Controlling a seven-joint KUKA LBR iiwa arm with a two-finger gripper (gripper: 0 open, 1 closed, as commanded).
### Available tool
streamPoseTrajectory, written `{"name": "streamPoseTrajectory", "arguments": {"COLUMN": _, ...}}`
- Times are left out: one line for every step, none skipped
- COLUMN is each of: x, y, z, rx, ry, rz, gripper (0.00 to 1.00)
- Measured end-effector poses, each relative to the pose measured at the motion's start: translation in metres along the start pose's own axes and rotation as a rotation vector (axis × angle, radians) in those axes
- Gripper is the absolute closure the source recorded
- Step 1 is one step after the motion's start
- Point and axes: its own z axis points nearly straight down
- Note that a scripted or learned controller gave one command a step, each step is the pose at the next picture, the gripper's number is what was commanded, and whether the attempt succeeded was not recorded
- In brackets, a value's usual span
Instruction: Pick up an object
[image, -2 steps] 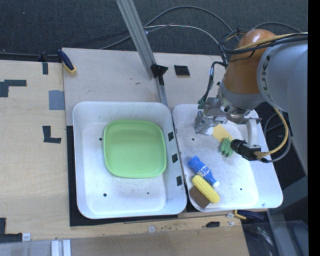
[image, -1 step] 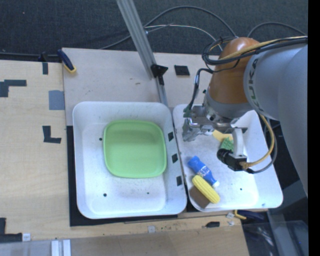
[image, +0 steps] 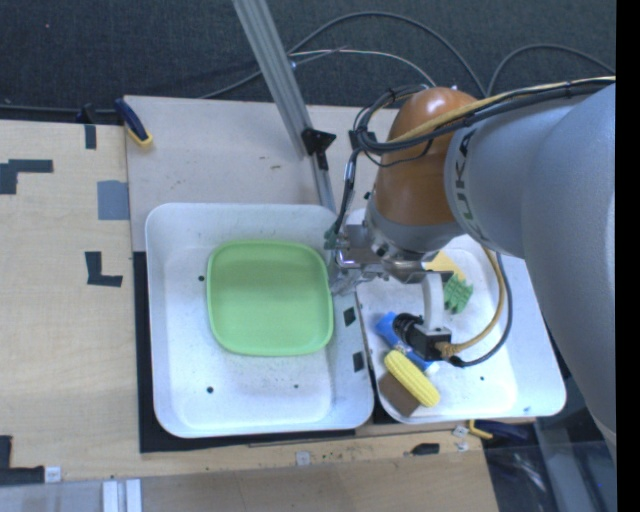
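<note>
The gripper (image: 347, 262) is positioned over the divide between the two bins; its grip state cannot be determined. The green plate (image: 270, 298) lies just beside it in the left bin (image: 170, 330). The yellow corn cob (image: 412, 378) lies apart from it in the right bin (image: 500, 385).

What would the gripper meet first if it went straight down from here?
Below the gripper, likely the rim between the two bins, right beside the green plate; depth is unclear from this slant.

Arm (image: 540, 170) covers much of gripper (image: 345, 262); right bin (image: 505, 385) too.
</note>
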Motion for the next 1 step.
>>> {"name": "streamPoseTrajectory", "arguments": {"x": 0.0485, "y": -0.0147, "z": -0.0158, "rx": -0.001, "ry": 0.000, "rz": 0.000, "gripper": 1.00}}
